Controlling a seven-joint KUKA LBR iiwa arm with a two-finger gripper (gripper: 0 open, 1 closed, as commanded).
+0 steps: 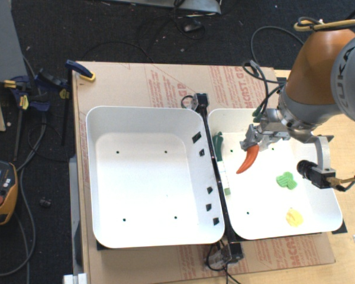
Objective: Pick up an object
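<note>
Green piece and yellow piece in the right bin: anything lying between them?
Nothing. In the camera view, only bare white bin floor separates the green piece from the yellow piece.

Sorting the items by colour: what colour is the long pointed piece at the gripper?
Orange-red, seen in the camera view: the long pointed piece hangs below the gripper.

The arm (pixel 325 70) runs off the picture's right edge, so most of it is cut off. It covers the far right corner of the right bin (pixel 319 218). The gripper (pixel 252 142) is small and dark. The top of the orange thing (pixel 248 158) is tucked under it. A yellow box (pixel 0 191) is cut by the left edge.
</note>
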